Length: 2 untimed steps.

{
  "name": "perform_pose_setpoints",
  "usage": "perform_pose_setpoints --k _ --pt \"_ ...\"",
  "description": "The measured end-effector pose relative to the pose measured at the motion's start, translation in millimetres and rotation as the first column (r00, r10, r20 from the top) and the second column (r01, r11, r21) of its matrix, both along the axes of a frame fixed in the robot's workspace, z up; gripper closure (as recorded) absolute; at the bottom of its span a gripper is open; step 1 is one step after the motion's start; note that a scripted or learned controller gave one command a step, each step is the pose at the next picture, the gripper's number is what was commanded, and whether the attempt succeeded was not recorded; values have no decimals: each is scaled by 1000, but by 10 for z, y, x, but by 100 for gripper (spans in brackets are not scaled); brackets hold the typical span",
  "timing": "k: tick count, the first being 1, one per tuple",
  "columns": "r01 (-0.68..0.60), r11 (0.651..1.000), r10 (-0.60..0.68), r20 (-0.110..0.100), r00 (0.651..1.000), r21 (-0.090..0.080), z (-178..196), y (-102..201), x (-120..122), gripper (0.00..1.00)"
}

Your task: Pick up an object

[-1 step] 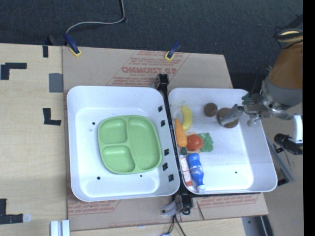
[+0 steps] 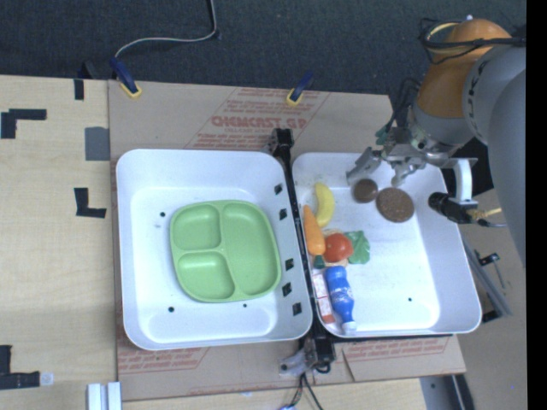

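The tabletop [image 2: 51, 254] carries cardboard sheeting [image 2: 214, 118] under two white bins. The gripper [image 2: 385, 171], fingers spread and holding nothing, hovers near the right bin's [image 2: 444, 306] far edge, above two brown discs [image 2: 386, 199]. Dark carpet [image 2: 299, 24] lies beyond.

bins [image 2: 137, 229] white | plate [image 2: 226, 250] lt green | banana [image 2: 324, 202] yellow | carrot [image 2: 313, 231] orange | tomato [image 2: 338, 247] red | bottle [image 2: 339, 293] blue, white cap | discs [image 2: 395, 204] brown | bench [image 2: 51, 254] tan cardboard w/ red print

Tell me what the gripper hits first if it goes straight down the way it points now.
Most likely the two brown round items: the gripper hangs over the right bin with the smaller brown disc and the larger brown disc just beneath. Which comes first is unclear; height can't be judged from this slanted view.
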<state>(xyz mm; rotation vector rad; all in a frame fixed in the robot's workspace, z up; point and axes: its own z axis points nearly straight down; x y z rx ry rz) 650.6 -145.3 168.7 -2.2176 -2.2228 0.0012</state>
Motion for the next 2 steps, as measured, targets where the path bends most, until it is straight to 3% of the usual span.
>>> perform_pose_setpoints --k 1,2 --pt "0 1000 0 4 1000 -2 -833 489 183 0" --pt "-1 1000 1 3 1000 -4 -736 485 183 100"
